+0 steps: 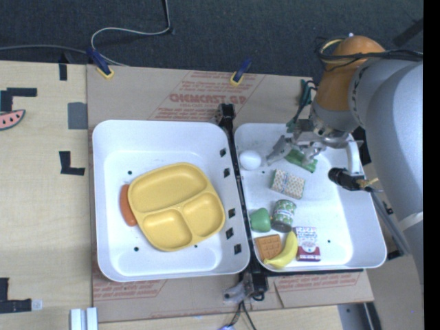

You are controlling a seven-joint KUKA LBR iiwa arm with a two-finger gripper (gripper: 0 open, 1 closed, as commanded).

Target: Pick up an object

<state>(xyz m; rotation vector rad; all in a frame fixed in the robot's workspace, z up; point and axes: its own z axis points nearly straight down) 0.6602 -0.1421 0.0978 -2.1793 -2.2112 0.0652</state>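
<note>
My gripper (294, 150) hangs low over the far part of the right bin (357, 234), open, its two grey fingers spread apart. A small green packet (302, 159) lies just below and between the fingertips; nothing is lifted. Close by in this bin lie a white ball (249, 160) to the gripper's left and a tan speckled box (287, 183) just in front of it. Nearer the front are a green round piece (260, 219), a small can (283, 214), a banana (285, 250), a waffle-like square (267, 244) and a red-and-white carton (307, 243).
The left bin (117, 143) holds a yellow divided plate (177, 205) with an orange item (127, 206) tucked under its left edge. The black divider (232, 177) separates the bins. The arm's grey body (399, 136) overhangs the right bin's right side.
</note>
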